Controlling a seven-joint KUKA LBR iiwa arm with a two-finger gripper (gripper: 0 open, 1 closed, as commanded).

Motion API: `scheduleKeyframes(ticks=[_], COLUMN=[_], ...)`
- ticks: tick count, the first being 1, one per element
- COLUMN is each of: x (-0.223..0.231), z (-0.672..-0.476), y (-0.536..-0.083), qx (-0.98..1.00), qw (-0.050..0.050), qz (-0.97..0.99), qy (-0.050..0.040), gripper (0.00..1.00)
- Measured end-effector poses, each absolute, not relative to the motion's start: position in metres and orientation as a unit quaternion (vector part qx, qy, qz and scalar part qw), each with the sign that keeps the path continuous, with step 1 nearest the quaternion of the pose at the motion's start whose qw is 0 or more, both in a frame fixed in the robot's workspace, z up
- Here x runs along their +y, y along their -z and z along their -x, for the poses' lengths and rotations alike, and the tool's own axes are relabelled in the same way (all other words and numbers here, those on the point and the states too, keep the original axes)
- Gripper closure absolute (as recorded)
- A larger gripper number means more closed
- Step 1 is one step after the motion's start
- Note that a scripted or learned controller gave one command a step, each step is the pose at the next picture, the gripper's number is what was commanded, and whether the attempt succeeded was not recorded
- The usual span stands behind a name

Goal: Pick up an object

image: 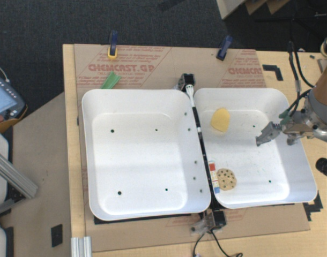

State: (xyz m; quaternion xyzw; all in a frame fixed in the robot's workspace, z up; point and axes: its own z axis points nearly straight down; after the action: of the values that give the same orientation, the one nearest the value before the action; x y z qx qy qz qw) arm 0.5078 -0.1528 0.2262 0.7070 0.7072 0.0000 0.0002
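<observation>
A pale yellow rounded object lies in the right bin, near its far left corner. A tan speckled disc like a cookie rests near that bin's front left, beside a small red, white and blue piece against the left wall. My gripper hangs over the right half of the right bin, to the right of the yellow object and apart from it. Nothing shows in its grasp.
The left bin sits beside the right one on a cardboard sheet. A green strip lies on the cardboard behind the left bin. Blue clamps hold the cardboard's far edge. Cables run along the arm at the right.
</observation>
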Motion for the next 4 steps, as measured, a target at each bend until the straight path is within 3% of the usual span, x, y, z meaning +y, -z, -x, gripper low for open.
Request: scheduleKeyframes(ticks=[1, 2, 3, 4], x=[-0.180, -0.228, -0.224, -0.187], z=[-0.591, -0.556, -0.558, -0.528], y=[-0.372, -0.523, -0.523, -0.382], qx=[0.708, 0.705, 0.707, 0.707], qw=[0.011, 0.012, 0.005, -0.007], qz=[-0.706, -0.709, -0.707, -0.707], qy=[-0.0049, -0.0034, -0.0004, 0.0030], gripper=[0.00, 0.00, 1.00, 1.00])
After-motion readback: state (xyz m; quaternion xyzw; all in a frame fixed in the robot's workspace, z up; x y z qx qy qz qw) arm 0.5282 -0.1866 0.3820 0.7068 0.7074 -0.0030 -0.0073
